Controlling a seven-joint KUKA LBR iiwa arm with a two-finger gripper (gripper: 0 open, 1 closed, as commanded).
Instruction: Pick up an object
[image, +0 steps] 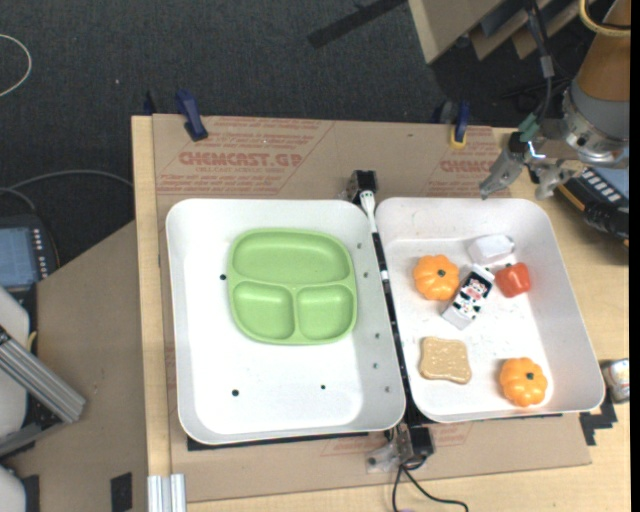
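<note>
Your tool (520, 168) stood above the far right corner of the right bin (572, 300), just outside its far rim, with nothing between its fingers; the two grey fingers hung spread apart and released.

Every candidate for the pick lay nearer the camera and to the view's left of the tool, inside that bin. Closest was a small white block (491, 247), touching or just beside a red piece (513, 280). A black-and-white carton (468, 297) lay tilted, its long axis running from the white block down toward the view's lower left, close beside an orange pumpkin (436, 277). A slice of toast (444, 360) lay flat, apart from the others, and a second orange pumpkin (523, 381) sat near the front right rim.

In my judgement the far cluster was crowded: a descent on the white block risked the red piece and the carton. The toast and the front pumpkin had open floor around them, though the pumpkin's nearness to the rim left less room on that side.

The left bin (190, 300) held a green divided plate (293, 286), well apart from the tool. The surface (250, 150) beyond the bins bore blue clamps.
</note>
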